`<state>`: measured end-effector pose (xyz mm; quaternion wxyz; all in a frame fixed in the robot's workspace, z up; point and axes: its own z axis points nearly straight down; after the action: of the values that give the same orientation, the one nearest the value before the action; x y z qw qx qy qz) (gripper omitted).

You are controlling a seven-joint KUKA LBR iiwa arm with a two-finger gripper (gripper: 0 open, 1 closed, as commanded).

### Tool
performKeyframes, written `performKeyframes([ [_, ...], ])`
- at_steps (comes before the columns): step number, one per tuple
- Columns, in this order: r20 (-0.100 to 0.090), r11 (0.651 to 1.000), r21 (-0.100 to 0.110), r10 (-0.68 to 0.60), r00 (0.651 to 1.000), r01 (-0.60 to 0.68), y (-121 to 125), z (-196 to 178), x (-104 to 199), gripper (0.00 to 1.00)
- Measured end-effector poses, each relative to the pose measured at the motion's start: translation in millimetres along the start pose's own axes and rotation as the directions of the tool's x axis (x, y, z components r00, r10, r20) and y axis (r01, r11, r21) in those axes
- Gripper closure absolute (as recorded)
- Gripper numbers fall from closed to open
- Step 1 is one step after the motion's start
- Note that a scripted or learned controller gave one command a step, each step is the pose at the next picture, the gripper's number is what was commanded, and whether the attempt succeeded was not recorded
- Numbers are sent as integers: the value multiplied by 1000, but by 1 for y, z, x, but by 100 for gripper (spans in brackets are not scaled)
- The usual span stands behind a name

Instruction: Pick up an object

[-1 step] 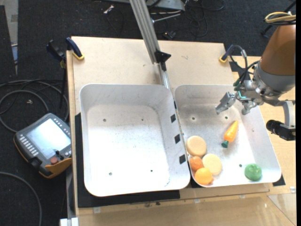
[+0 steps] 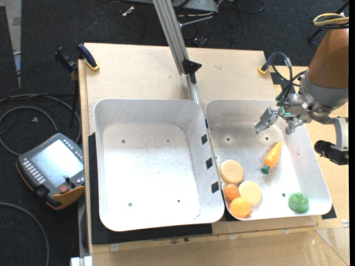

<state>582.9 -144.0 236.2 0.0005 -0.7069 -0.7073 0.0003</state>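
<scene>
The claw (image 2: 279, 121) hangs above the back part of the right bin (image 2: 310, 159), its two fingers spread apart with nothing between them, so it looks poised for a descent rather than carrying anything. The nearest candidate is the toy carrot (image 2: 272, 154), lying tilted on the bin floor just below the claw toward the camera, green tip pointing nearer; it sits apart from everything else, which should give the fingers room on both sides. Farther toward the camera and to the claw's left in view, a pale disc (image 2: 232, 170), a second pale disc (image 2: 250, 192) and two orange pieces (image 2: 239, 206) crowd together against the bin's near-left wall, touching one another, a harder pick. A green ball (image 2: 298, 202) rests alone in the near corner. The left bin (image 2: 111, 121) lies well off across the worktop (image 2: 138, 73)
</scene>
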Motion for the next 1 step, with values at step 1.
performKeyframes([
  [1,0,1000,3,2,1000,-2,4,47,-6,0],
])
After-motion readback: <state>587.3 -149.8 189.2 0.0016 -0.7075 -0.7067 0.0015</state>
